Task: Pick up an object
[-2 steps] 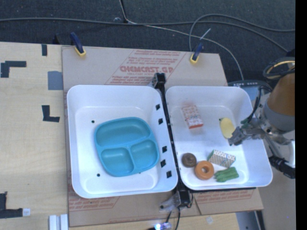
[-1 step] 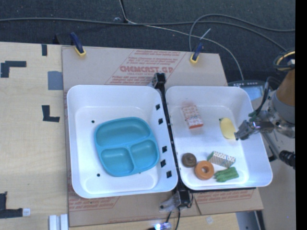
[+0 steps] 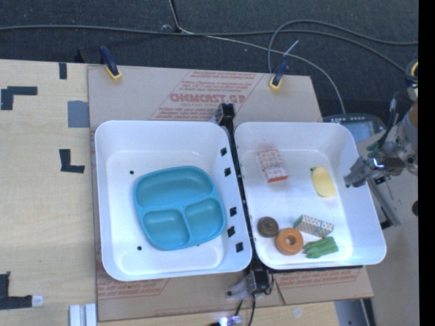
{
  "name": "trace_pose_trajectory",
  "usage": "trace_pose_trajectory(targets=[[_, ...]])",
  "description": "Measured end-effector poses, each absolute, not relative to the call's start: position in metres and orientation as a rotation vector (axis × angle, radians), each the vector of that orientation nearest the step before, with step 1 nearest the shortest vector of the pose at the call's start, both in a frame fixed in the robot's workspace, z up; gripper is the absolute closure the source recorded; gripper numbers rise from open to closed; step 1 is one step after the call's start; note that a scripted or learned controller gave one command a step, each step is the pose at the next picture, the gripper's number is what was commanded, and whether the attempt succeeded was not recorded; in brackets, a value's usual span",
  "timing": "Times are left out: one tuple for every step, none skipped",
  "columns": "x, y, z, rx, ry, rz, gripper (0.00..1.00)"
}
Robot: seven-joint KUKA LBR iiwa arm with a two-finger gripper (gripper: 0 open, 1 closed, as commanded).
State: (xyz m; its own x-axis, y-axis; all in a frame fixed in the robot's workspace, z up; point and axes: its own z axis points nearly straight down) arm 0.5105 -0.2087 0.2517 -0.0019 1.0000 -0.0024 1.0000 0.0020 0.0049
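Over on the left, a blue divided tray (image 3: 179, 206) lies in its white bin (image 3: 109, 182). Rightward, a yellow lemon (image 3: 323, 182) lies near the right bin's far wall, long axis running front-to-back. At the right edge, the tool (image 3: 360, 174) hovers over the rim; I cannot tell its state.

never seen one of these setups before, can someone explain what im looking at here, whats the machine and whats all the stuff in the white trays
One camera fixed above a bench looks down at a slant. Two shallow white bins sit side by side on a cardboard sheet clamped to the bench. The left bin holds a blue divided plate. The right bin holds small items: a red and white packet, a yellow lemon-like piece, a brown doughnut, an orange ring, a small patterned box and a green piece. The machine at the right edge is a robot arm; its gripper is at the right bin's rim. Its job is picking up an object, and nothing is seen between its fingers.
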Motion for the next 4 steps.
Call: trace_pose_trajectory(targets=[[0.531, -0.161, 0.238, 2.216, 2.229, -0.001, 1.00], [0.542, -0.118, 0.231, 2.216, 2.229, -0.001, 1.00], [0.554, -0.076, 0.231, 2.216, 2.229, 0.000, 1.00], [0.570, -0.015, 0.234, 2.214, 2.231, 0.001, 1.00]])
